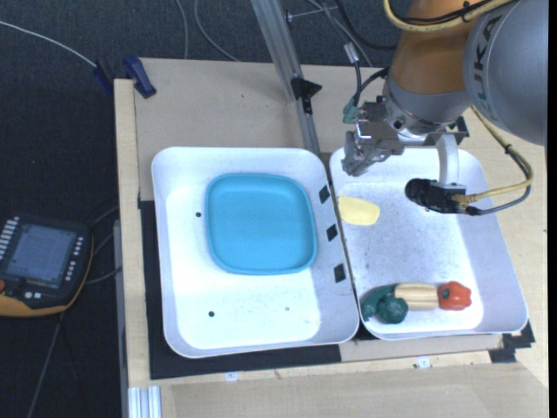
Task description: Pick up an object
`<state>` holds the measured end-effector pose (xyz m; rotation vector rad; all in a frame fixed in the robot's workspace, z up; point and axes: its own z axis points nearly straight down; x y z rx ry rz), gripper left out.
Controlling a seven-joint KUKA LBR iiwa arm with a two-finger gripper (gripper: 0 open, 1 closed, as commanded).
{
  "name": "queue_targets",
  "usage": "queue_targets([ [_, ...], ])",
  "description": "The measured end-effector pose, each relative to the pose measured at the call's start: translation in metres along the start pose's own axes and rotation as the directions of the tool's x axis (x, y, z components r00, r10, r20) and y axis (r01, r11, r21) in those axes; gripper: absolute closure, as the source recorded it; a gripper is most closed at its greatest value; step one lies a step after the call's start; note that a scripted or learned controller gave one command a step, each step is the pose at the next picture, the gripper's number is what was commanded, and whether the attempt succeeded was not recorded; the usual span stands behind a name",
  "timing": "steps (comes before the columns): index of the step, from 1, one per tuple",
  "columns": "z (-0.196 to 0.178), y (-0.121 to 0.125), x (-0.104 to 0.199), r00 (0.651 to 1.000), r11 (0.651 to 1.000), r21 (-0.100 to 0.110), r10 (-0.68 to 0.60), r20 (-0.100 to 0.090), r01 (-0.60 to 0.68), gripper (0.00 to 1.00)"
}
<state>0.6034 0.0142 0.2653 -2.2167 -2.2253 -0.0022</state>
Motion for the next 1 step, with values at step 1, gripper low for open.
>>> queue_targets([
  [1, 0.0025, -0.0195, 0.0471, 1.000, 1.000, 0.000, 0.000, 0.000, 0.000, 1.00],
])
